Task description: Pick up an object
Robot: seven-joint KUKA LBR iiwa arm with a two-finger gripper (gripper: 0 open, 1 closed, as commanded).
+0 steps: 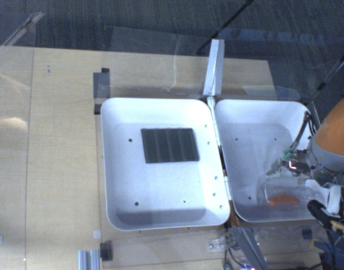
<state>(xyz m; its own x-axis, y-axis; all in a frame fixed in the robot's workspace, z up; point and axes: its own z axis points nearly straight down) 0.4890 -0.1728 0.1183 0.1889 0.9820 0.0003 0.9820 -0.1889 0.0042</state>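
1. On my far left I see the bare wooden desk (pixel 53 167), pale tan, with a clear panel edge running across its corner.
2. Next comes the left bin (pixel 118 207), a shallow white tray with rounded corners. A dark ribbed rectangular pad (pixel 169 145) lies flat on its floor, a little above the middle, well apart from every wall.
3. Between the two bins I see a narrow seam, and above it a grey metal bar (pixel 213 69) rises at a slight tilt from the point where the bins' top corners meet.
4. The right bin (pixel 245 117) sits just beside the left one, touching or nearly touching it along that seam. Its upper half is bare white.
5. In the lower right part of that bin lies an orange object (pixel 283 199), small and elongated, flat on the floor near the bottom wall. A faint clear shape seems to surround it, but it is too blurred for me to name.
6. The hand (pixel 293 165) hangs just above the orange object in the view, apart from it, with small green and red spots showing on it. I cannot tell how far it is spread, and I see nothing held in it.
7. At the right edge the arm (pixel 336 151) enters, its orange band (pixel 336 131) rounded and bright above the grey wrist, with dark cables below.
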